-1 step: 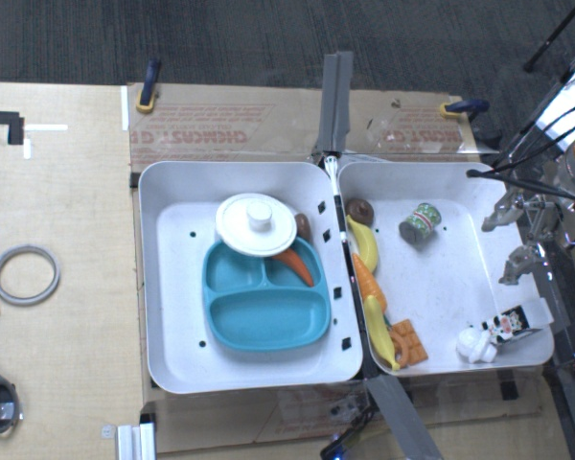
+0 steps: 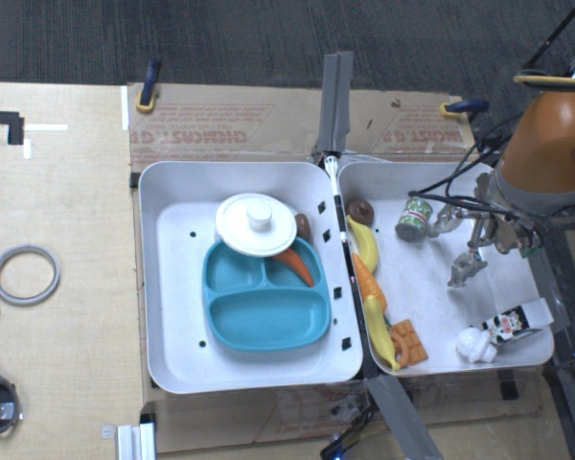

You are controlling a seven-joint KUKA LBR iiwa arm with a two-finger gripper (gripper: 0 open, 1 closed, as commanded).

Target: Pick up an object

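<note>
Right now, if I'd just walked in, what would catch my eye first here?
Probably the blue divided tray in the left bin, with a white lid resting on its top edge. Next, the yellow banana and carrot lined along the right bin's left wall, and the gripper hanging over that bin.

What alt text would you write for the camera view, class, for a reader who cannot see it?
A grey arm's end effector hangs over the right bin, near a small can, with bananas along the bin's left wall. The left bin holds a blue divided tray and a white lid.
</note>
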